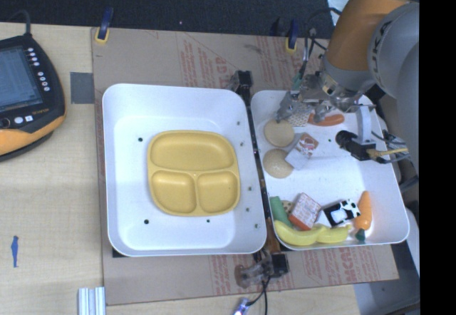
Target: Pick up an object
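Cardboard-covered bench (178, 50), yellow tray (193, 171), pincer (298, 108) above cookies (278, 134)

A single fixed camera hangs above the bench (50, 199) and looks down at a slant, so the dark floor beyond the bench's far edge fills the top of the frame. It stands far enough back to take in both the left white bin (121, 164) and the right white bin (388, 192) whole, with bare bench to their left. The arm (370, 28) enters from the right edge, looming large at upper right.
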